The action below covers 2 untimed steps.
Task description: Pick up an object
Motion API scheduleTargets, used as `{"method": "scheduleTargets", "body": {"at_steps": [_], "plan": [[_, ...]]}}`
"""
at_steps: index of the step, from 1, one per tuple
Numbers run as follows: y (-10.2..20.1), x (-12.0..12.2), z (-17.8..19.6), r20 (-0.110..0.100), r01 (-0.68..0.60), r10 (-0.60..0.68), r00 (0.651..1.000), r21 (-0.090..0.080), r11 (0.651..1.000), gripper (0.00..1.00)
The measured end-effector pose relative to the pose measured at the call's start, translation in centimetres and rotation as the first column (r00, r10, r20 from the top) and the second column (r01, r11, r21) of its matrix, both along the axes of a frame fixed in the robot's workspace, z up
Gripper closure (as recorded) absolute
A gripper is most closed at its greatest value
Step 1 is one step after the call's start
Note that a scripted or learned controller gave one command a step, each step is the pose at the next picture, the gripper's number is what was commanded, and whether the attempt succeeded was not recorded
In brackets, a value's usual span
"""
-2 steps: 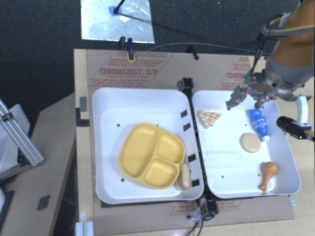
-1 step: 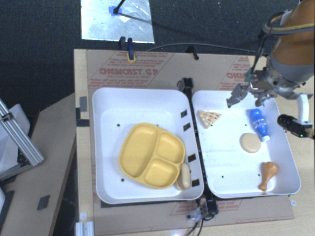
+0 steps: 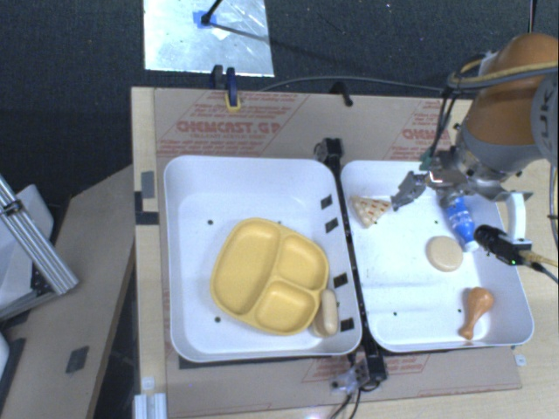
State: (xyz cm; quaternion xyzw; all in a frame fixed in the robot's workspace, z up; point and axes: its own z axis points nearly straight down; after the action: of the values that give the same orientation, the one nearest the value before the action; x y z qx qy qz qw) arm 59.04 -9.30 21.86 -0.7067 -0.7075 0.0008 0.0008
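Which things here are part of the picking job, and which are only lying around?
Part of the job: gripper above the right bin; pizza slice, blue bottle, round cookie, drumstick, any of which could be picked.

Lying around: left bin, yellow divided plate, bread roll beside the plate, cardboard sheet.

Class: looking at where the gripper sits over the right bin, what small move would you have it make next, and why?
Probably lower onto the pizza slice: the gripper hangs just right of it in the right bin, with nothing visibly held.
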Motion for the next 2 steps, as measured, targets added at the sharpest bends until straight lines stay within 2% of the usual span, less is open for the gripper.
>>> {"method": "scheduleTargets", "body": {"at_steps": [1, 2], "plan": [[-0.6, -0.4, -4.5, 0.000, 0.000, 0.000, 1.000, 0.000, 1.000, 0.00], [-0.1, -0.5, -10.7, -0.002, 0.000, 0.000, 1.000, 0.001, 1.000, 0.00]]}}
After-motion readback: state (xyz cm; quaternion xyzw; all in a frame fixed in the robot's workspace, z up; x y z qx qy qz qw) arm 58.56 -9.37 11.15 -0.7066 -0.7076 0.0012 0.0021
